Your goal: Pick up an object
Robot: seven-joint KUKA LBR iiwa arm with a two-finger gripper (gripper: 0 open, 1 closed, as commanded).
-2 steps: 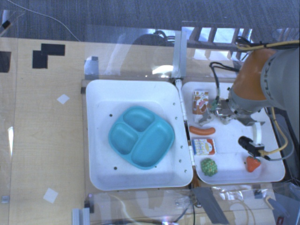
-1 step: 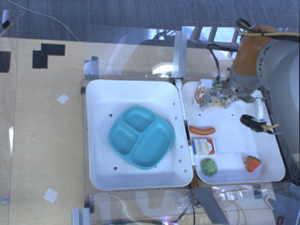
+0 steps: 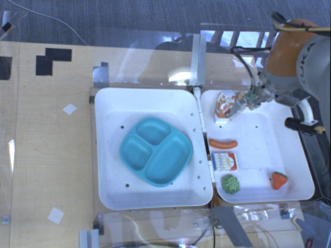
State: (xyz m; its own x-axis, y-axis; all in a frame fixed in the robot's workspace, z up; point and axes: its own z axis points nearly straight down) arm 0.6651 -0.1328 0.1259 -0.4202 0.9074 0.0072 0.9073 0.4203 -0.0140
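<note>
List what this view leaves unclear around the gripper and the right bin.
- Gripper: too small and blurred in the camera view to judge its fingers or any contact with the snack packet.
- Snack packet: its right edge is covered by the gripper; print too small to read.
- Small carton: label too small to read.
- Arm: cut off by the right edge.

Robotics lab: grey KUKA arm (image 3: 305,61) w/ orange band, two white bins (image 3: 103,138), clear guard panels (image 3: 155,56).
</note>
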